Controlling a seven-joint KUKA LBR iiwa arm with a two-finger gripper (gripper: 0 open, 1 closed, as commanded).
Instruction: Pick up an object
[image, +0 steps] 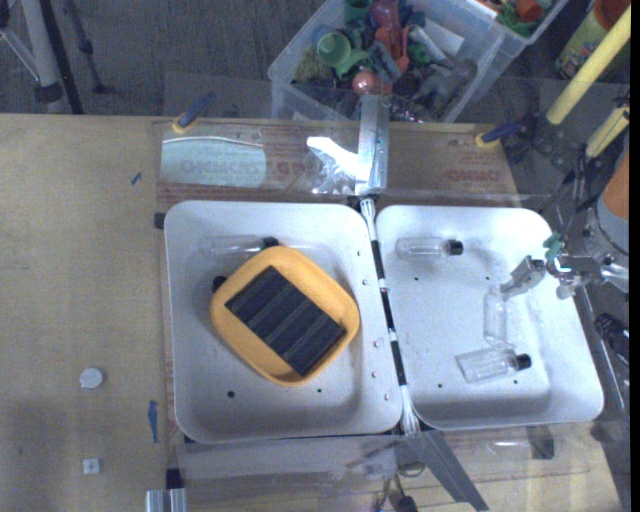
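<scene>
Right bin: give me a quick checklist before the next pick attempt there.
1. Targets present: ok, a clear vial near the back of the right bin, another clear vial near the front.
2. Gripper over the right bin: ok, above its right part.
3. Object between the fingers: not ok, none seen.
4. Finger opening: cannot tell.
5. Front vial free of the bin wall: ok, it lies on open floor.
6. Yellow pad out of the way: ok, it lies in the left bin.
</scene>
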